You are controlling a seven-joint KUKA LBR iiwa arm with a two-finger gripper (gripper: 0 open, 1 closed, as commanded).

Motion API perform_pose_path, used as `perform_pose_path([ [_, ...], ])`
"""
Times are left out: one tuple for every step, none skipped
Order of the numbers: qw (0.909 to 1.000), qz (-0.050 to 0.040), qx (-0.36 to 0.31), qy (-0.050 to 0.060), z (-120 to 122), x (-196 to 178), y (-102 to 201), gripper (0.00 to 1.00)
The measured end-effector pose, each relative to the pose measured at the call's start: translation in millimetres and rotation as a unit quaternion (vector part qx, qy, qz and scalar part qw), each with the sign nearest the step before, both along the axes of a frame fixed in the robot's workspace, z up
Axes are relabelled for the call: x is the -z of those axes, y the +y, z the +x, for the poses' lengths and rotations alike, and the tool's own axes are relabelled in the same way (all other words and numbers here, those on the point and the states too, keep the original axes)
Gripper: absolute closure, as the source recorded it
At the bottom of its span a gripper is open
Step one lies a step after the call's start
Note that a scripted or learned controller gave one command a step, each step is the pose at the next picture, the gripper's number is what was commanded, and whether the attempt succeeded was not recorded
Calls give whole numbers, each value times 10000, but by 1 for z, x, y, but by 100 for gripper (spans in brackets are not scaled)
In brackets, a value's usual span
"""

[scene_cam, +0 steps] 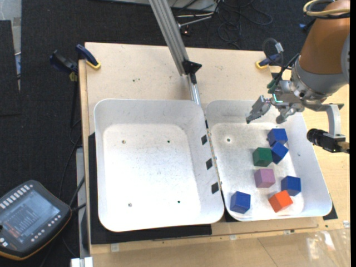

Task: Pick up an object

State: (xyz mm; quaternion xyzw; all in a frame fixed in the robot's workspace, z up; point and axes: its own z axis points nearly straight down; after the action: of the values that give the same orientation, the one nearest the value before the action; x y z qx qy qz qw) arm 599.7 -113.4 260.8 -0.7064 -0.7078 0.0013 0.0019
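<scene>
Looking down on the surface point(144, 71), we see the claw point(271, 111) hanging open and holding nothing above the right bin point(231, 128), where blue, green, purple and orange blocks point(267, 168) lie clustered just below its spread fingers.

The grey KUKA arm point(328, 43) is showing a broad, rounded orange band across its upper segment, shading into a grey metal collar at the wrist. A pale looped cable is lying over its top, and thin dark cables are running down the side toward a small teal-lit spot. The two-finger gripper point(272, 111) is showing pale grey, angular metal fingers point(257, 111) beneath a dark mounting block.
</scene>
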Motion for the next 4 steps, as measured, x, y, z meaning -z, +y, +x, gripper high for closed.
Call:
perform_pose_path([
  [10000, -5, 6, -21, 1, -2, 0, 0],
  [10000, -1, 14, 6, -7, 51, 8, 0],
  [10000, 0, 13, 12, -6, 116, 11, 0],
  [10000, -7, 5, -38, -5, 139, 11, 0],
])
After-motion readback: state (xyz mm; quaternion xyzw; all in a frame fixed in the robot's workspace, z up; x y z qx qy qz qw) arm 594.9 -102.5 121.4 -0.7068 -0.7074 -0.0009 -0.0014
